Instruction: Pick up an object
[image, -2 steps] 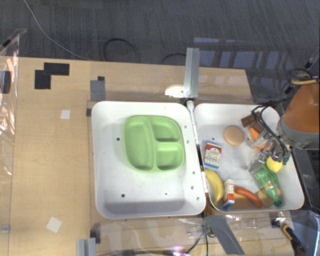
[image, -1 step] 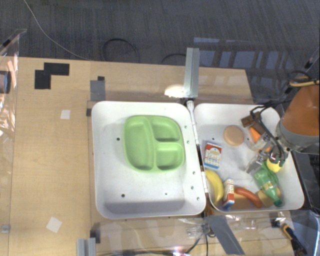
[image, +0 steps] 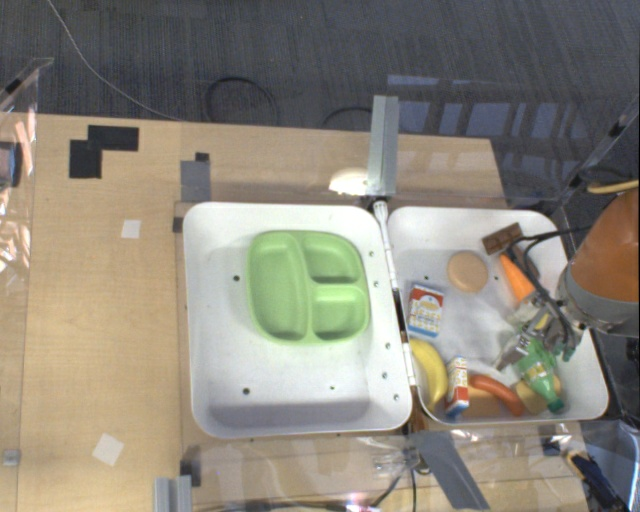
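Camera view: looking down on a bench (image: 100, 350) with two white bins side by side
Left bin (image: 215, 400): holds a green tray (image: 305, 285) with three hollow parts, sitting in the middle
Right bin (image: 480, 230): holds a heap of small toys and food things
Arm (image: 605, 265): comes in from the right, with its orange band over the right edge of the right bin
Gripper (image: 530, 335): low in the right bin, on the right side, just above a green bottle (image: 540, 368)
Gripper state: I cannot tell if it is open or closed, because the metal parts and the bottle blur together
Things to pick: the green bottle lies near the right, front corner; a red sausage (image: 493, 388) lies just left of it; a banana (image: 430, 368) lies by the left wall; a small carton (image: 458, 387) stands between the banana and the sausage
More things: a little card box (image: 426, 310) lies near the left wall, a round tan cookie (image: 467, 270) sits farther back, a carrot (image: 516, 280) lies right of the cookie, a brown block (image: 501, 239) is at the far side
Step now: I think the arm is reaching down for a grab, most likely at the green bottle
Held or not: nothing is plainly held
Next move: I think it needs to close around the bottle and lift straight up, slowly
Watch out: the sausage touches the bottle, so it may get pushed or pinched too
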